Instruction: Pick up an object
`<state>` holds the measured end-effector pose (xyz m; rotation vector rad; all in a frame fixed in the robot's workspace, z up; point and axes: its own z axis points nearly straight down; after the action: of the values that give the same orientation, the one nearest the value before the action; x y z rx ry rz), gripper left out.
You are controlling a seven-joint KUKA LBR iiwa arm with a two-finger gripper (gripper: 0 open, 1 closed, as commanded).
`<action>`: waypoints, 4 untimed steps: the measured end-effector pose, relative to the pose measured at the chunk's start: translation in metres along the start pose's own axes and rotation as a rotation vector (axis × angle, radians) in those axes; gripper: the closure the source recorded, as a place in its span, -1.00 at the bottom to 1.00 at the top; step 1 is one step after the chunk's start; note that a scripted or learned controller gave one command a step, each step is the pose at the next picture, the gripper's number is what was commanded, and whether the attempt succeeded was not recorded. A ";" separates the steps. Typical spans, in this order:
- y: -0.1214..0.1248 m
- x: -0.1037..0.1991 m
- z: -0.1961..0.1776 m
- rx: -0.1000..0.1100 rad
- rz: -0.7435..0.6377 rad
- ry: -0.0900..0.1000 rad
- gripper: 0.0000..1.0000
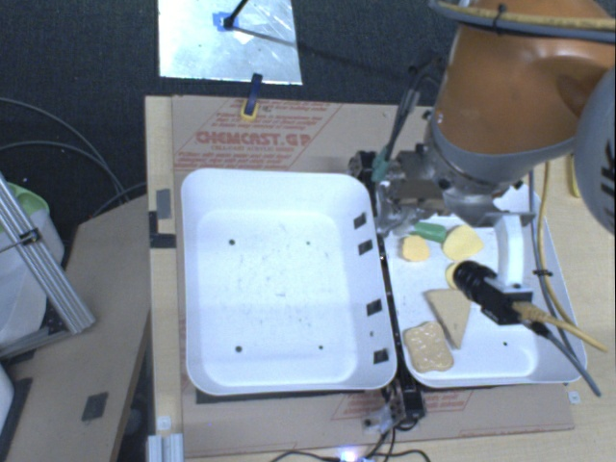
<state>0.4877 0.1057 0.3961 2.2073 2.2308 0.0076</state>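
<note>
Five objects lie in the right bin (505,352): a green piece (429,229) and two yellow pieces, one small (415,249) and one larger (464,242), at mid-depth; a tan wedge (450,314) nearer; and a tan biscuit-shaped piece (427,346) at the near left corner. The gripper (397,210) sits at the bin's far left corner, just beside the green piece and apart from the rest. Whether it is released or clenched cannot be determined; no object is seen grasped. The left bin (197,287) adjoins along the shared edge.
</note>
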 end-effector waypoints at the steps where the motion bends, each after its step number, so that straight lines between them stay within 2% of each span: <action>1: 0.022 -0.016 -0.097 -0.008 0.006 0.001 1.00; 2: -0.003 -0.037 0.025 0.015 0.012 -0.003 1.00; 3: -0.001 -0.055 -0.006 0.002 0.011 -0.001 1.00; 4: -0.001 -0.093 0.004 0.002 0.012 -0.001 1.00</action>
<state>0.4873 0.0124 0.3924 2.2212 2.2177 0.0039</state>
